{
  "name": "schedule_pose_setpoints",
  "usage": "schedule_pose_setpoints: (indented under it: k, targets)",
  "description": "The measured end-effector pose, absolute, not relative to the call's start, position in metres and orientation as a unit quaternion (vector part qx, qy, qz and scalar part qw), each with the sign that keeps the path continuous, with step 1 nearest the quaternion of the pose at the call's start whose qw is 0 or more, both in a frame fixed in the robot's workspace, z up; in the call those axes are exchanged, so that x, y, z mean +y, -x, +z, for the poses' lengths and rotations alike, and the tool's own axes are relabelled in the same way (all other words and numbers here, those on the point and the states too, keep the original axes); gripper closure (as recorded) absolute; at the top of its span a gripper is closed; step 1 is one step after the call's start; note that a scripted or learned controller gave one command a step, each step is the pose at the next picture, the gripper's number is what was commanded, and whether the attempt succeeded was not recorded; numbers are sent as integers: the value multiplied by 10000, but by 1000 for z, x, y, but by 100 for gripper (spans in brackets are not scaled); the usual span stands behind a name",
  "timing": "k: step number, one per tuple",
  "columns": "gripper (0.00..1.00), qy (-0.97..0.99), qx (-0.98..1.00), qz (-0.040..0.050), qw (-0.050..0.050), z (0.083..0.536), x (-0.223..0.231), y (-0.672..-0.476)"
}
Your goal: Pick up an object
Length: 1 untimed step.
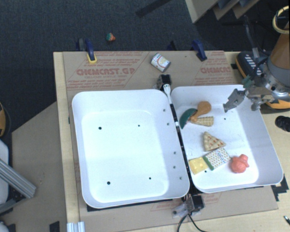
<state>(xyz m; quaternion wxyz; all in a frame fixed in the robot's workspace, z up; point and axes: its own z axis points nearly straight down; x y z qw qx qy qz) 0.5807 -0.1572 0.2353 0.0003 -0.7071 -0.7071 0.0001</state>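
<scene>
Camera view, task: nothing looked picked up yet; every toy lay flat in the right bin point(274, 154), so the whole grab was left to do
Camera view, left bin point(89, 139): it sat just beside the right bin, their edges touching along the middle
Camera view, toys at the top: an orange drumstick-shaped piece point(202, 108) touched a green leaf-shaped piece point(185, 117) and a tan waffle piece point(203, 120), near the bin's upper left
Camera view, toys lower down: a tan wedge point(212, 141) lay in the middle; below it a checkered square point(217, 157) sat beside a yellow block point(197, 165); a red strawberry-like toy point(239, 164) lay near the bottom right, a little apart from the rest
Camera view, arm: the arm point(278, 65) came in from the right, bent low over the upper right corner of the right bin
Camera view, jaws: the gripper point(234, 99) pointed toward the left, at the bin's upper edge; nothing was seen between the jaws, and I could not tell how wide apart they were
Camera view, gap: the gripper was near the drumstick-shaped piece but apart from it, not touching any toy
Camera view, surface: the brown board point(119, 69) under the bins held a small white box point(160, 62) above the bins
Camera view, guess: the arm would need to move left and go down to reach a toy
</scene>
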Motion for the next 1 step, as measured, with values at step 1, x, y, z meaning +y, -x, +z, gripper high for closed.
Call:
schedule_pose_setpoints:
  k: [1]
  targets:
    - [0, 7042, -7100, -24, -18, 228, -96, -670]
